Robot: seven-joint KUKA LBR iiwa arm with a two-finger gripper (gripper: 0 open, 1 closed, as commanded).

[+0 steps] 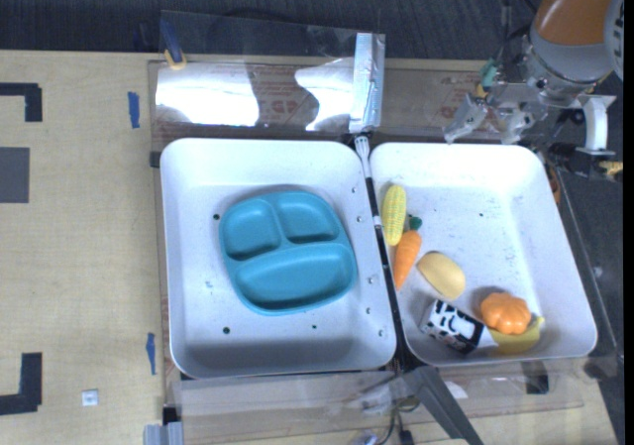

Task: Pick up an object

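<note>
Camera view has my arm coming in from the upper right, the orange band sitting high over the grey wrist, and my gripper (492, 114) hanging just past the far rim of the right bin (515, 164), above the bench rather than over the bin floor. I cannot tell how my grip is set from this angle; the metal parts there blur together, and nothing shows held in it. Below and toward the near side, the things I could pick lie along the right bin's left wall and near corner, well apart from my gripper. A yellow corn cob (393, 211) lies against the left wall, with an orange carrot (406, 254) just beneath it, its green top touching the cob's lower end. Beside the carrot rests a pale yellow potato-like piece (442, 275). Nearer the front edge sits a small black-and-white object (454, 324), and just to its right an orange pumpkin-shaped piece (505, 313) rests on a yellow piece (524, 338). Farther out, the left bin (188, 235) holds a blue divided plate (287, 248), flat in its middle.
</note>
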